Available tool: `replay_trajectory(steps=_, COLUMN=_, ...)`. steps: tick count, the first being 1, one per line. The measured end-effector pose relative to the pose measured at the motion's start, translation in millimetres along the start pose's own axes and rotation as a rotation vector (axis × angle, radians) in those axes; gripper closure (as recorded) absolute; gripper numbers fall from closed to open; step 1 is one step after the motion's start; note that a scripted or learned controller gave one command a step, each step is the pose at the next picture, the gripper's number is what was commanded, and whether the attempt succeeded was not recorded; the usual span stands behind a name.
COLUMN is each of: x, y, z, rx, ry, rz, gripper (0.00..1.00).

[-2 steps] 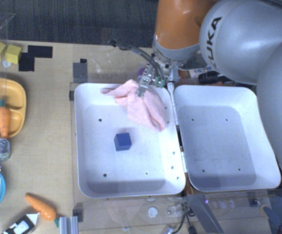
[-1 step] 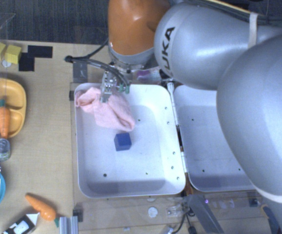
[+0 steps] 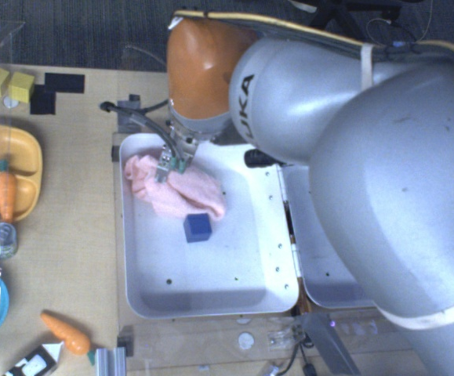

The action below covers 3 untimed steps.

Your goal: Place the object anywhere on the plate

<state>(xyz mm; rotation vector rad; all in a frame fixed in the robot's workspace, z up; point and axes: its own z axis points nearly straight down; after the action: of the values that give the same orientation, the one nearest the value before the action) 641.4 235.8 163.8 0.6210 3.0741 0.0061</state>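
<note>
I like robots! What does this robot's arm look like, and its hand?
The arm is big, round and shiny grey, with an orange band above the wrist and dark letters on its side. Thin dark cables curve beside the wrist. The hand is small and dark, with a green bit.

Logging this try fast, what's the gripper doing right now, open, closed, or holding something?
Gripper: cannot be told. It is low over the pink cloth in the left bin, beside the blue cube.

Black letters "UKA", start of brand name hidden, on grey arm below orange band.
</note>
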Motion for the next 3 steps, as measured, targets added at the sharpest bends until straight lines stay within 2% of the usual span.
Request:
replay_trajectory(steps=1, x=35, y=-14, z=67, rx=-0.003, ry=-0.002, rz=0.136, gripper=1.00)
replay_trajectory(steps=2, x=1, y=-101, z=65, rx=0.000, ry=-0.002, rz=0.485, gripper=1.00)
replay_trajectory(steps=3, x=-40, y=-110, z=71, rx=-0.009, ry=-0.006, rz=0.777, gripper=1.00)
